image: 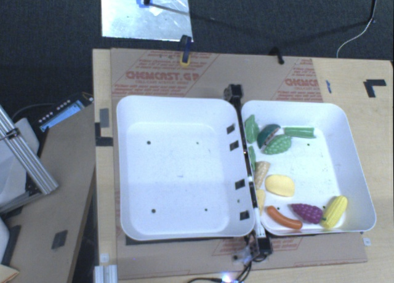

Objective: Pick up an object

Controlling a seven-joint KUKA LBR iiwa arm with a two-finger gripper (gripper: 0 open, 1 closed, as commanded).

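The right bin holds several toy foods. A green leafy piece lies by its left wall, with a dark green and white piece, a bumpy green vegetable and a green stalk beside it. Lower down lie a pale corn cob, a yellow lemon-like piece, a red-orange sausage, purple grapes and a yellow corn cob.
The left bin sits beside the right one, joined by a black hinge strip. Both rest on a cardboard sheet. A shiny metal plate lies at the back, and an aluminium frame stands at the left.
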